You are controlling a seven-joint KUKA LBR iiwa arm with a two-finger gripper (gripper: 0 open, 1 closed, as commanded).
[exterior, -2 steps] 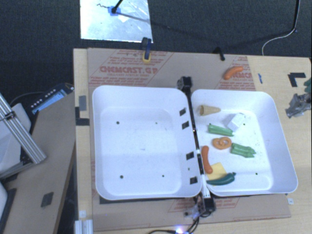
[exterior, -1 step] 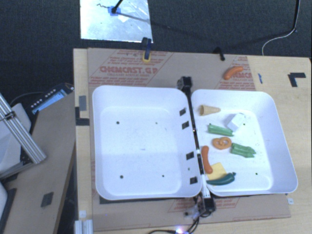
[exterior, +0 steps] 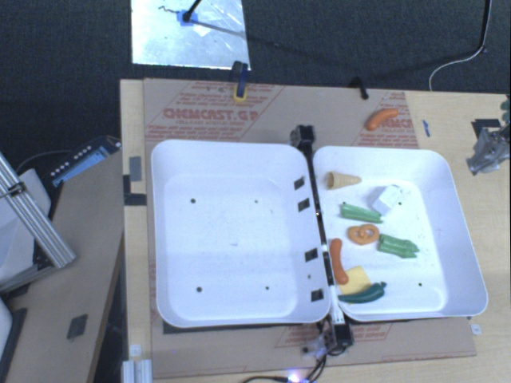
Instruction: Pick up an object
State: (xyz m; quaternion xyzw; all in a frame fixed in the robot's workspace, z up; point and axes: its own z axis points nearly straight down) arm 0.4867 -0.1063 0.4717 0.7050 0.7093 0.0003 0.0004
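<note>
Closest to the lens lies the brown printed board under both bins; on it sit the shallow white left bin and the shallow white right bin; the right one holds the pickable toys: a white block, a bumpy green piece, a dark green curved pod, a tan cone, an orange ring; the grey gripper hangs beyond that bin's far right corner, apart from every toy; open or closed, I cannot tell.
</note>
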